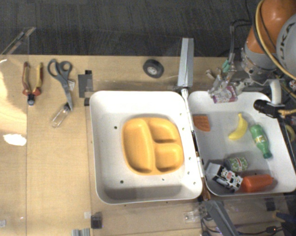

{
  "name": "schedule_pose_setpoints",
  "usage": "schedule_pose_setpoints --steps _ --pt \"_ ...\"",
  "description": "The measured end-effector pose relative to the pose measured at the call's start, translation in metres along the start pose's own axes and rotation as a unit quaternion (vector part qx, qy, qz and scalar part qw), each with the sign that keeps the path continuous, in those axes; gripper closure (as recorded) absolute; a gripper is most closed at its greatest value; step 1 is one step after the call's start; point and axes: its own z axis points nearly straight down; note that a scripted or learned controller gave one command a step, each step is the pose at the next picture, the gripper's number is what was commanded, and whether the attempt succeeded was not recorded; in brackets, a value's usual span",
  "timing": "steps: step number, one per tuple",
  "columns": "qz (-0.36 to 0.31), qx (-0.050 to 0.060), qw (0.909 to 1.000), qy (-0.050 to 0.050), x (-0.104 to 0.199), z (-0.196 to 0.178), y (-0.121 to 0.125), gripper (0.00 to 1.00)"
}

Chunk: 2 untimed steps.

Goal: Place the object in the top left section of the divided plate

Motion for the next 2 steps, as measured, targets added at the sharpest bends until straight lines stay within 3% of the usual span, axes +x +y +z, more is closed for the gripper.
schedule_pose_setpoints --steps 1,2 --pt "-0.027 0.0 0.9996 0.001 0.061 0.022 -0.048 1.0" --pt "0.023 0.0 0.9997 0.001 0.152 0.029 -0.056 1.0"
